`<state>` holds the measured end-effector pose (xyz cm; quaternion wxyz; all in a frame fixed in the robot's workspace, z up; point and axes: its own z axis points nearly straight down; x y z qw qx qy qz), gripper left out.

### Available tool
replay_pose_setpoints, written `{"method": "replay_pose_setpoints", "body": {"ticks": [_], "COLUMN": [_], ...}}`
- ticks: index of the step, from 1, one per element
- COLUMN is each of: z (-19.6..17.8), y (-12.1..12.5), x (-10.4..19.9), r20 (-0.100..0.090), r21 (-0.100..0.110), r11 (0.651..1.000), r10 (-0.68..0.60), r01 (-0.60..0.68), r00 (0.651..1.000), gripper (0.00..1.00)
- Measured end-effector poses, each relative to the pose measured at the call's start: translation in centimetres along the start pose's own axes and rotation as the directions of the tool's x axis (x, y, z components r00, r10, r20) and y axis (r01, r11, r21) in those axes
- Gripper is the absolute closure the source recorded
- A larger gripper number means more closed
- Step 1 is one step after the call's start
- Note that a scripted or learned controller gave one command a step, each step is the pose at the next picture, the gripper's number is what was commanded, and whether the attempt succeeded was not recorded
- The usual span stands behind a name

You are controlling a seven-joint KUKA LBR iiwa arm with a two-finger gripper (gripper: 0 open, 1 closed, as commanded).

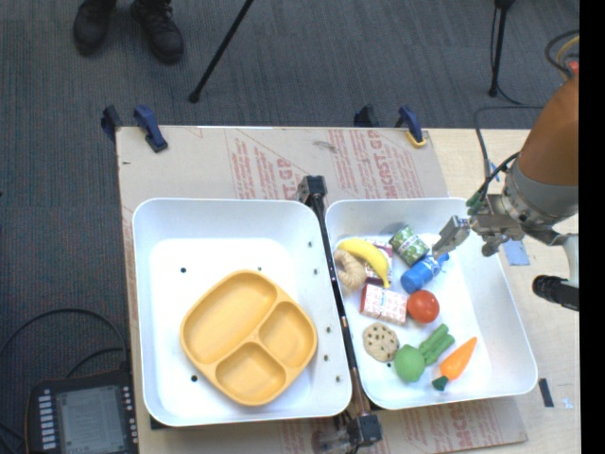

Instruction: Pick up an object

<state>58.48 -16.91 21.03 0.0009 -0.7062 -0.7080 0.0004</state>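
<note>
Two shallow white plastic bins sit side by side on a brown cardboard-covered bench. The left bin holds a yellow three-compartment plastic plate. The right bin holds a cluster of toy foods: a yellow banana touching a beige knobbly piece at its 8 o'clock, a green can, a blue bottle, a pink-and-white printed box, a red tomato, a speckled brown cookie, a green vegetable and an orange carrot. The grey arm's two-finger gripper hangs over the bin, at the blue bottle's 1 o'clock, just above it. Blue clamps grip the bench's far edge.
</note>
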Motion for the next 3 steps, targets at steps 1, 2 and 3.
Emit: {"method": "replay_pose_setpoints", "body": {"ticks": [1, 2, 3], "z": [11.8, 10.9, 1.1], "y": [1.1, 1.1, -10.8], "x": [2.6, 2.5, 6.3], "r20": [0.001, 0.0, -0.001], "r21": [-0.007, -0.006, 0.0], "r11": [1.0, 1.0, 1.0], "r10": [0.001, 0.004, 0.003], "r01": [-0.001, -0.004, -0.003], "r00": [1.0, 1.0, 1.0], "gripper": [0.0, 1.0, 1.0]}}
